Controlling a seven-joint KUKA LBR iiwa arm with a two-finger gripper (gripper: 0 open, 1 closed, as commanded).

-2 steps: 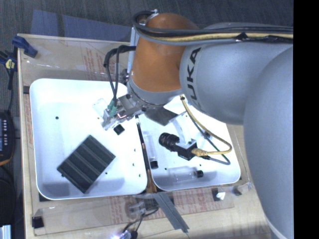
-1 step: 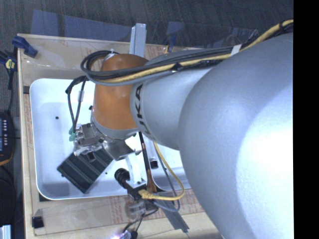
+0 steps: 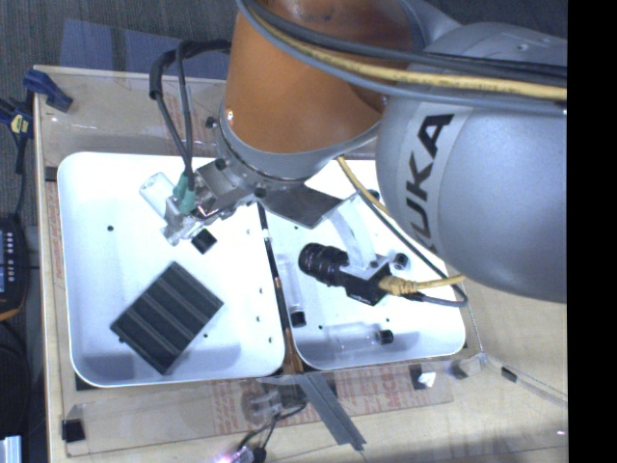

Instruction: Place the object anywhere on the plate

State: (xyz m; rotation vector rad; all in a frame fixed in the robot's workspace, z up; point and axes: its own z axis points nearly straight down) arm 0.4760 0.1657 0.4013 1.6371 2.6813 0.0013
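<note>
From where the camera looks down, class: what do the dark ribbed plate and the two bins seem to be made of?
Ribbed plate: probably plastic or rubber with a matte finish; it is dark grey, with parallel ridges and no glare.
Left bin and right bin: likely smooth moulded plastic, slightly glossy; both are plain white with rounded corners and soft shine.

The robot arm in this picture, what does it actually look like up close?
The arm is bulky and rounded, grey with black KUKA lettering and a wide orange band. Black and yellowish cables run along it. At its end sits a small gripper of metal and clear parts with a green piece.
</note>
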